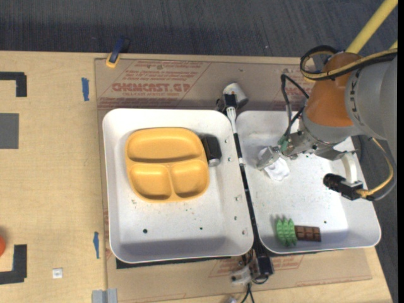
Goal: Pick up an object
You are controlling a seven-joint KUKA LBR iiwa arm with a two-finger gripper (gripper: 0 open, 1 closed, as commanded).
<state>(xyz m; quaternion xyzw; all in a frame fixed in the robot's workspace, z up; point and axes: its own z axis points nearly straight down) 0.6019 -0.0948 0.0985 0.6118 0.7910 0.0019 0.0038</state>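
I reach in from the right, my grey arm (372,100) bent down over the right bin (328,232), the orange band (328,100) sitting just above my wrist. My gripper (273,160) hangs low over the upper left part of that bin, angled down and to the left. Right at my tips there is a small pale, crumpled-looking object (276,169); it touches or nearly touches me, yet I cannot tell whether it sits between my fingers or only beneath them, and I cannot tell whether those fingers are apart or together. Its shape is too blurred for me to name a long axis.

Well below my tips, near the bin's lower edge, lies a green studded block (285,231) with a brown bar (308,234) just beside it on its right, touching or nearly so. Together they lie with their long axis running left to right across the bin.

Left of my tips, past the wall between the bins, the left bin (126,232) holds a yellow divided tray (168,163), its long axis also left to right, with a dark block (211,149) against its right edge.
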